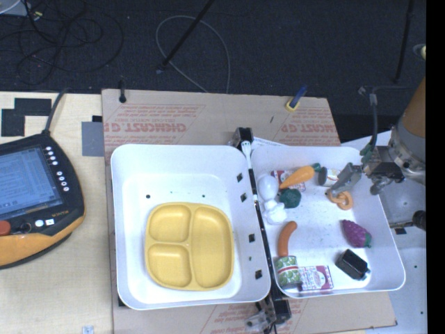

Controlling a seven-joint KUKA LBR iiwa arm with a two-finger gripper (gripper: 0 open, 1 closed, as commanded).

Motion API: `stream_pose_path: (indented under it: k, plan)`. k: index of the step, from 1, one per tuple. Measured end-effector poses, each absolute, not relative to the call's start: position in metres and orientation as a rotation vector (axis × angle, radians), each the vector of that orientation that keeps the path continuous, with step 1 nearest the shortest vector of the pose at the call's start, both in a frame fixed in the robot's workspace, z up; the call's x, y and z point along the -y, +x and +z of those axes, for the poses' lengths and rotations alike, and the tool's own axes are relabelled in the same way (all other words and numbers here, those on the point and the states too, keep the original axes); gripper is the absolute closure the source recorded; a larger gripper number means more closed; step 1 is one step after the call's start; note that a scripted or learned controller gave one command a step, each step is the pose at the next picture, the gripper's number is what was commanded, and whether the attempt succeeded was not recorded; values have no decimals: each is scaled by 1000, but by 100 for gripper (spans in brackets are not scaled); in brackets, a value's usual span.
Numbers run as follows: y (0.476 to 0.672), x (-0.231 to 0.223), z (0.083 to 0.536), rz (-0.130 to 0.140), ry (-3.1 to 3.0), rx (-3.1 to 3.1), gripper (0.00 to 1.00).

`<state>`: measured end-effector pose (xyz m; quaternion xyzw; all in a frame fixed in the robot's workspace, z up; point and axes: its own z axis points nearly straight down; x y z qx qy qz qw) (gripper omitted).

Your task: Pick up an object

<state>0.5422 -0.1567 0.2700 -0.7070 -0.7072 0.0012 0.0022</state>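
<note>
Lay in the right bin, near its back right corner: a small orange ring-shaped toy, directly beneath the pincer. Hung over that corner, reaching in from the right on the grey arm; two grey fingers spread apart, nothing seen between them, the ring just below and not clearly gripped. Scattered through the same bin: a toy carrot toward the back edge, a dark green lump just in front of it, several white round pieces along the left wall, a toy sausage near the middle, a purple grape bunch toward the right wall, a black block near the front right corner, and a green and pink carton against the front edge. Sat in the left bin: a yellow divided plate. Rested at the left edge of the surface: a control pendant with a lit screen.
</note>
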Motion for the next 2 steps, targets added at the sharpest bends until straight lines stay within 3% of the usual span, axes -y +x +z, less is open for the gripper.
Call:
stream_pose_path:
  k: [1,2]
  plan:
    - [586,127,131,6,-2218,2216,0]
    - [634,116,87,3,-2219,2219,0]
